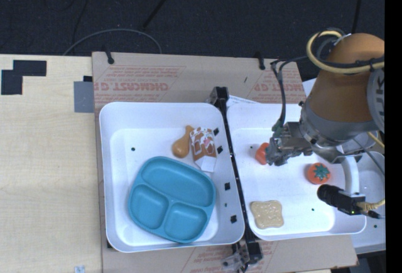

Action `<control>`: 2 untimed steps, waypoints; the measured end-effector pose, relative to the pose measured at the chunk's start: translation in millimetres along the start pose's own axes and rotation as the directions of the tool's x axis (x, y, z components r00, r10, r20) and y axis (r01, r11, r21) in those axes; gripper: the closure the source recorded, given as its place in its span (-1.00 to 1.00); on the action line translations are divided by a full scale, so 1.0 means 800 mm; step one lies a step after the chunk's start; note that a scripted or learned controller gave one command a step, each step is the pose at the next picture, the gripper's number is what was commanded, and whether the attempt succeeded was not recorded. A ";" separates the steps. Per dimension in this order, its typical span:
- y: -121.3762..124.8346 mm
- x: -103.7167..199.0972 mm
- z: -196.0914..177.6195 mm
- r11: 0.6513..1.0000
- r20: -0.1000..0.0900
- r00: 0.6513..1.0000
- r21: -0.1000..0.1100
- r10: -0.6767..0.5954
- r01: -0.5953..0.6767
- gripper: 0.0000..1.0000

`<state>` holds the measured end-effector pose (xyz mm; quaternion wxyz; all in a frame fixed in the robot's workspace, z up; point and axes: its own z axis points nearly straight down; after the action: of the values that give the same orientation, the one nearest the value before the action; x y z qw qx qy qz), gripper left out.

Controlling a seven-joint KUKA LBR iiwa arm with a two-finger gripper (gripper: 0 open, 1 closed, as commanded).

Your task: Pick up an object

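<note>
The hand [274, 154] hangs low in the right bin [295, 206], in its left half and about midway between the far and near walls. From this angle it is a dark cluster, and I cannot tell whether it is open or closed, or whether it grips anything. An orange piece [260, 154] sits right against its left side, a little way in from the black strip [227, 165] that runs between the two bins. The arm [345, 90] covers the bin's far right corner.

A red fruit with a green top [318, 172] lies to the right of the hand, apart from it, on the bin floor. A tan toast [267, 214] lies close to the near rim, well apart from the hand. The floor between toast, fruit and hand is bare, as is the far left part of this bin.

The left bin [119, 140] is more crowded. A blue plate [171, 199] with three compartments fills its near half, its edge close to the near wall. Beyond it a tan drumstick [181, 144] and a red-and-white packet [203, 143] lie side by side, touching, the packet near the dividing strip. A bare strip of floor runs along the left wall.

Both bins rest on cardboard [163, 77] on the pale worktop [44, 171].
</note>
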<state>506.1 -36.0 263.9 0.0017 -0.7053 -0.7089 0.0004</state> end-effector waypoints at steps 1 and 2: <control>0.001 0.059 0.022 1.000 0.001 1.000 0.003 0.002 -0.002 1.00; 0.003 0.114 0.039 1.000 0.001 1.000 0.004 0.002 -0.002 1.00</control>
<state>507.7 55.5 232.9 0.0025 -0.7060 -0.7082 0.0021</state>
